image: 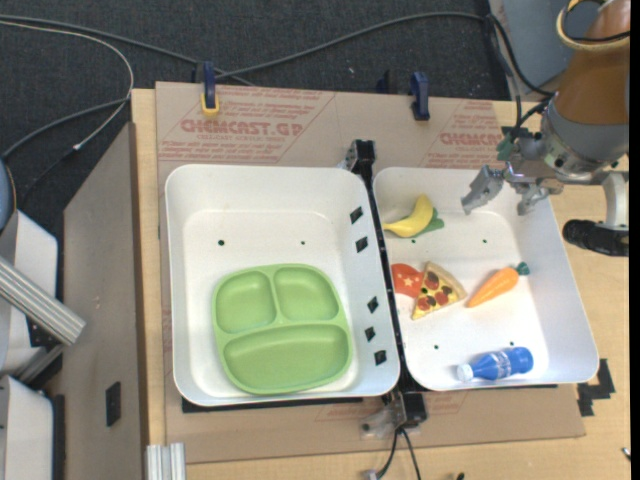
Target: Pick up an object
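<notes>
In the right bin (565, 313) lie a yellow banana (412, 217), a pizza slice (437, 290), a red piece (405, 279) beside it, an orange carrot (494, 286) and a small blue bottle (496, 364). My gripper (505, 194) hangs over the bin's far right part, above and to the right of the banana. Its two fingers (481, 189) are spread apart with nothing between them.
The left bin (190, 268) holds a green divided plate (283, 326). A black divider (372, 258) runs between the bins. Clamps (209, 86) hold the cardboard base at the back. The arm's orange band (596, 63) stands at the upper right.
</notes>
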`<state>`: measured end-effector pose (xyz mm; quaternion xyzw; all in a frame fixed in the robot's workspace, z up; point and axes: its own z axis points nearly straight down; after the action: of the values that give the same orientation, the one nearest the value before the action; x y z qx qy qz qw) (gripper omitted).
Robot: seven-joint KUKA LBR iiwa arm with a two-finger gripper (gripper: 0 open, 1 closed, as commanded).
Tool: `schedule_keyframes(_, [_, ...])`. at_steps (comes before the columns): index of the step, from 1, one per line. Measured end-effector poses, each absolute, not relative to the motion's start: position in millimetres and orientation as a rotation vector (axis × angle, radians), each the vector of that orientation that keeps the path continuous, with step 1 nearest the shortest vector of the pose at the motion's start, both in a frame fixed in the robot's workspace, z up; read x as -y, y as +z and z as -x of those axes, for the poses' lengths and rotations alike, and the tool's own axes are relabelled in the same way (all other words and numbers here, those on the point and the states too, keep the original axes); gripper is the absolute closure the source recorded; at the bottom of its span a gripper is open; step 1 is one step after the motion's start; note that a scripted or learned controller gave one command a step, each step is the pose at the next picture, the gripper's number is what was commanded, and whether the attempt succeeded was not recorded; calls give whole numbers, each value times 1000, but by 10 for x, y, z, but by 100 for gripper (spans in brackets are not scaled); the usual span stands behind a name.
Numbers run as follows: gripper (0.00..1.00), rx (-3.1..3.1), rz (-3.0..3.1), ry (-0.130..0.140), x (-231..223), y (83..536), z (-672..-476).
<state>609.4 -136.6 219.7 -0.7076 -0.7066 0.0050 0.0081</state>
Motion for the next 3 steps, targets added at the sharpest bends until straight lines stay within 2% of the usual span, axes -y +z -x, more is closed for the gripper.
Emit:
schedule_keyframes(1, [0, 2219, 2216, 4, 1362, 2272, -6118])
schedule_keyframes(3, [0, 2215, 2215, 8, 1382, 1199, -6104])
